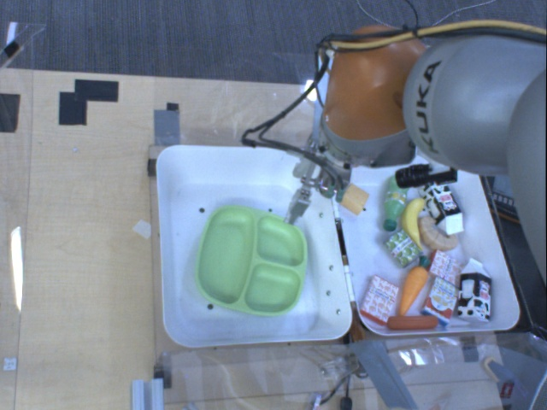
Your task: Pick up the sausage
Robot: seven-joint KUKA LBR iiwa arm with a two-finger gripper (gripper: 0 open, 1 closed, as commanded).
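1. My claw [301, 205] hangs over the left bin [171, 229], at the upper right corner of the green divided plate [252, 261].
2. Claw state: I cannot tell.
3. The sausage [411, 322] lies in the right bin [504, 306], along its near edge, below the carrot [413, 289].

A robot lab: KUKA arm [479, 84] over a taped wooden bench [77, 229] (toy food bins).
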